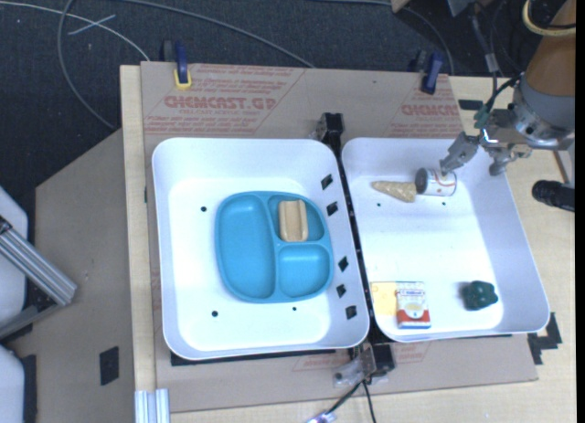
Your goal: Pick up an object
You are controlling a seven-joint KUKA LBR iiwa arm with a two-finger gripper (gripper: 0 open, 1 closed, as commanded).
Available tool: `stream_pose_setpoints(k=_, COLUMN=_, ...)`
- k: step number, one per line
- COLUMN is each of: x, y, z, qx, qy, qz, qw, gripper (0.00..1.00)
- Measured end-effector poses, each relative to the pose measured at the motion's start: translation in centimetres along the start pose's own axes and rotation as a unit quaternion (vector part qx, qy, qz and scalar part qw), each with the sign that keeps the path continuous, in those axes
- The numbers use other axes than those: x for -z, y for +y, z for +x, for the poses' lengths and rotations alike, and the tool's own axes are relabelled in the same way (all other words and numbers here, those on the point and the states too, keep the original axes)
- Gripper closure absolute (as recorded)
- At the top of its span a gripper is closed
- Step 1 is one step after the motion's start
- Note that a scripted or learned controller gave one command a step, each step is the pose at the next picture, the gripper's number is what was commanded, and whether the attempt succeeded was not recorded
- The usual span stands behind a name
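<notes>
Hand (450, 163) at the right bin's (512, 229) far side, its finger state indiscernible, reaching toward a small can (435, 182) that touches a beige wedge (393, 190). Risk: the rounded can may roll aside, leaving an empty grasp.

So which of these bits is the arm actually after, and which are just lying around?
Could be picked, in the right bin:
- tan wedge
- small can, nearest the gripper
- red and yellow packet
- dark green lump

Just lying about:
- blue divided tray holding a tan block, left bin
- blue clamps
- cables
</notes>
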State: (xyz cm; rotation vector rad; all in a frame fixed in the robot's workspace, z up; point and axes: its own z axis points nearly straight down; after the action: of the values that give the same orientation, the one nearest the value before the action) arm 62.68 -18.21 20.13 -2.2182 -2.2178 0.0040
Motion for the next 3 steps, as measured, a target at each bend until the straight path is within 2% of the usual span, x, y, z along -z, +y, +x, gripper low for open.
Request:
stream_pose_setpoints(k=2, x=-11.7, y=-0.3, z=0.2, qx=0.000, qy=0.000, qz=0.001, qw=1.0000, gripper=0.00)
stream_pose_setpoints(k=3, x=-10.1, y=-0.1, z=0.1, qx=0.000, qy=0.000, qz=-0.003, qw=1.0000, gripper=1.00)
